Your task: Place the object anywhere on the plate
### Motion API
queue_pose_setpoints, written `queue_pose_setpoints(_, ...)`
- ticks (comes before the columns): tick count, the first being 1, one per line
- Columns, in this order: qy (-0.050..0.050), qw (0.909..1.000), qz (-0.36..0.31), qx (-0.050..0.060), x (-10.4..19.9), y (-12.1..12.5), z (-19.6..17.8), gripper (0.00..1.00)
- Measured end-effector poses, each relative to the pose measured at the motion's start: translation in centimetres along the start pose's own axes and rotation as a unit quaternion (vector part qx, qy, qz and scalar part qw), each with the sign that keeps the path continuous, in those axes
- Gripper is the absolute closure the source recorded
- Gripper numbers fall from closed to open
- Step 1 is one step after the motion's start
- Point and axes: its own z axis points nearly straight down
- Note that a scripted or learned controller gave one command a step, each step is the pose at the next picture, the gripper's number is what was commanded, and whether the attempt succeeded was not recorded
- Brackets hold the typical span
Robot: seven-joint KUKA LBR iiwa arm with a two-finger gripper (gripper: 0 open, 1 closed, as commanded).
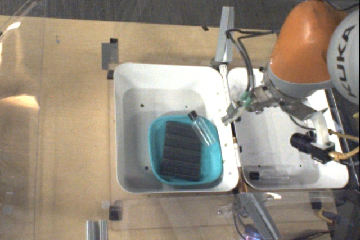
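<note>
Two shallow white bins sit side by side on a wooden bench, seen from above at a slant. The left bin (129, 121) holds one teal plate (156, 137), set toward the corner of that bin nearest the camera and closest to the right bin. On the plate lie two things: one dark ribbed block (181, 150), lying flat across the plate's middle, and one small clear bottle (203, 128) with a dark cap, resting on its side along the edge of the block nearest the right bin, its cap pointing away from the camera. Bottle and block appear to touch.

The right bin (270, 154) lies just beside the plate's bin. One robot arm (306, 48), grey with an orange band, hangs over it. Its gripper (239, 109) hovers above the wall shared by the two bins, just beside the plate, with nothing visibly between its fingers; whether the claw is released or clenched cannot be told.
</note>
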Motion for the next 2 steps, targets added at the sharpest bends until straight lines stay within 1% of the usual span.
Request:
queue_pose_setpoints(1, -0.001, 1.0000, -0.002, -0.003, -0.01, 0.25, -1.13, 1.00)
queue_pose_setpoints(2, -0.001, 1.0000, -0.002, -0.003, -0.01, 0.24, -1.12, 0.00)
